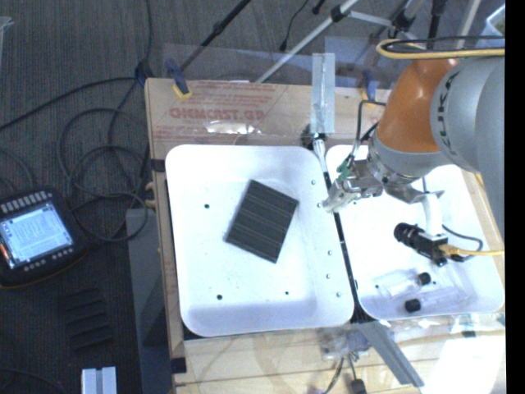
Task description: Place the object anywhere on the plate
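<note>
1. Progress: the task is judged not yet done, since nothing is seen lying on the plate (262, 220).
2. Plate: a dark, ribbed, tilted rectangle, set near the middle of the left bin (193, 286).
3. Gripper (338, 194): held over the right bin (484, 302), just beside the divide; its opening and any load cannot be told.
4. Object: it cannot be singled out; a small black piece (413, 305) and a clear piece (398, 284) lie in the right bin, well apart from the plate.
</note>
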### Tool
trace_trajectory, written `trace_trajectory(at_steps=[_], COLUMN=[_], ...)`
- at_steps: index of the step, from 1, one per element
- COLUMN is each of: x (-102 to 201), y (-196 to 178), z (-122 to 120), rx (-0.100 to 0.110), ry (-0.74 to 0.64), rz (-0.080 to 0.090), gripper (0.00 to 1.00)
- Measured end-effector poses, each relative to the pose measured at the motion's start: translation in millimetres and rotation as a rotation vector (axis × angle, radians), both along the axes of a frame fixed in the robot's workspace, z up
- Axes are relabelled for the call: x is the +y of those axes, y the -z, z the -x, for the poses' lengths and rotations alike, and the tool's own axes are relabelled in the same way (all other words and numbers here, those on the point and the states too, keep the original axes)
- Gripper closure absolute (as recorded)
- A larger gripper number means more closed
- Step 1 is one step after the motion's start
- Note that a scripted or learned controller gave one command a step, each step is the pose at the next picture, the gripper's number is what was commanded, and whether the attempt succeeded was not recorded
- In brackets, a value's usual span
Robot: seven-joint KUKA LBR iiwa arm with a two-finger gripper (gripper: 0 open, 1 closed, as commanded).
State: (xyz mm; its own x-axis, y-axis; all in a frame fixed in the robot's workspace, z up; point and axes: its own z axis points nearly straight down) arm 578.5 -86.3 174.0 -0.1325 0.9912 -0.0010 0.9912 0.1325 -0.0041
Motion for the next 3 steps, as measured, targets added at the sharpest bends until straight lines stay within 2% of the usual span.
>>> trace_trajectory(at_steps=[1, 2, 3], x=[33, 0, 63], y=[-6, -6, -6], z=[-42, -75, -71], rx=[0.002, 0.002, 0.001], ry=[0.521, 0.811, 0.718], rz=[0.006, 0.008, 0.008], gripper=[1.0, 1.0, 1.0])
